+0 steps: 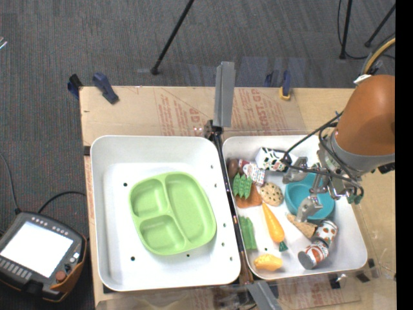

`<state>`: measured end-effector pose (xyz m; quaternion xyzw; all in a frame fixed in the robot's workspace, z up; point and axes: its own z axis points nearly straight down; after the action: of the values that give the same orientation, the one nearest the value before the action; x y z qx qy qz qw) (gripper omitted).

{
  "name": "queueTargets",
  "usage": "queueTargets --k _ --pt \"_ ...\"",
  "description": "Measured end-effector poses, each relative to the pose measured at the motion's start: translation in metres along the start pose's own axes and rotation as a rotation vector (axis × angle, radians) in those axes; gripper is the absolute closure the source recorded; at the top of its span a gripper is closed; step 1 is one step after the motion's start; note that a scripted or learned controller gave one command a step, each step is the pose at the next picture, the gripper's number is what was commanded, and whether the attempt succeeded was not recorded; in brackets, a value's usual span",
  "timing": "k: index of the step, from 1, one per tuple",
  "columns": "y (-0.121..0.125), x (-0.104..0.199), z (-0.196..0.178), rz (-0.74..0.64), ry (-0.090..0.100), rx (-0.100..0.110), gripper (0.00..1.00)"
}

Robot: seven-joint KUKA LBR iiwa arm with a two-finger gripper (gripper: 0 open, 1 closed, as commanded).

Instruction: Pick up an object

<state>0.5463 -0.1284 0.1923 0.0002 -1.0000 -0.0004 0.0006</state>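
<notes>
Dark grey carpet floor (129, 31) surrounds a cardboard-covered worktop (161, 108); tripod legs (177, 28) and cables (10, 179) rest on it.

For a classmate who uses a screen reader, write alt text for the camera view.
A grey and orange robot arm's pincer hangs over a teal bowl in the right white bin, among toy foods including a carrot and a cookie. The left bin holds a green divided plate.
</notes>
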Motion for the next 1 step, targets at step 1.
queueTargets --k 1 --pt "0.0157 0.0301 0.1033 0.090 -0.007 -0.001 0.00"
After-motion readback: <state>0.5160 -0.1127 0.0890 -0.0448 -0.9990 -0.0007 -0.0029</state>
